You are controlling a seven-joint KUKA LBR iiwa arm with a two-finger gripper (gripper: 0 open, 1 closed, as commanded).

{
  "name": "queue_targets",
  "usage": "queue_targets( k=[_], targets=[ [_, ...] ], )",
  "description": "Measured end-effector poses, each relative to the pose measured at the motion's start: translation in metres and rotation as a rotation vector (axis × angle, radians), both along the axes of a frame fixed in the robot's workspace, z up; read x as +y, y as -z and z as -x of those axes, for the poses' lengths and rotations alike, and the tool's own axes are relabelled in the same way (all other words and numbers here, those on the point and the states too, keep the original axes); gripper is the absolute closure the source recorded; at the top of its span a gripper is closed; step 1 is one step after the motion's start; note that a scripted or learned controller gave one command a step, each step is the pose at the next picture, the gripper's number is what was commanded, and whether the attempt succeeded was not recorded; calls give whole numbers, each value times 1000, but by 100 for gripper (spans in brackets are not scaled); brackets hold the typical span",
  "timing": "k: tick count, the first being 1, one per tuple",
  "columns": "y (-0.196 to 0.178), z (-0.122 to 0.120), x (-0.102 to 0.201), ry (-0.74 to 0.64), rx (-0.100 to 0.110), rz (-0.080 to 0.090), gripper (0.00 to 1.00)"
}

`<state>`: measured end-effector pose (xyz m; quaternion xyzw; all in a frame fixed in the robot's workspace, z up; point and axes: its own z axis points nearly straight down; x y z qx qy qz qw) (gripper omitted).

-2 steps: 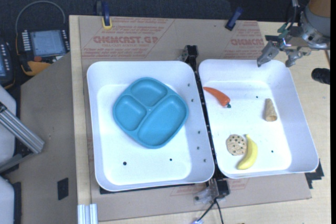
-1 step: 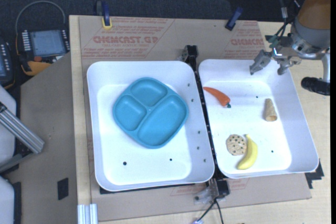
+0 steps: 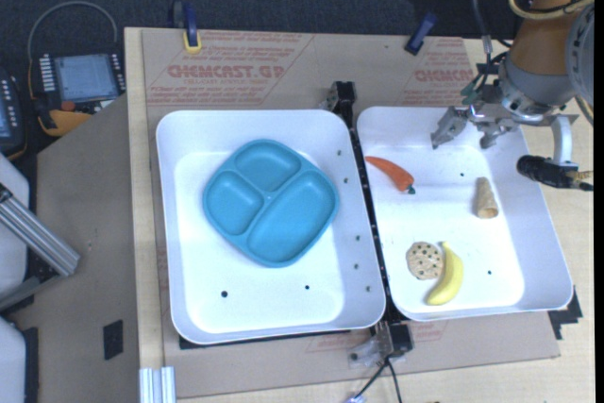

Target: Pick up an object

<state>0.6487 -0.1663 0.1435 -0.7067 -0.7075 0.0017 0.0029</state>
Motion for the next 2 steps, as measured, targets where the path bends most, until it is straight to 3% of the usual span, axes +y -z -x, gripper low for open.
queue_targets(
  k=[1, 2],
  targets=[
    [54, 1, 1, 0, 0, 1, 0],
    [39, -1, 1, -1, -9, 3, 100]
  ],
)
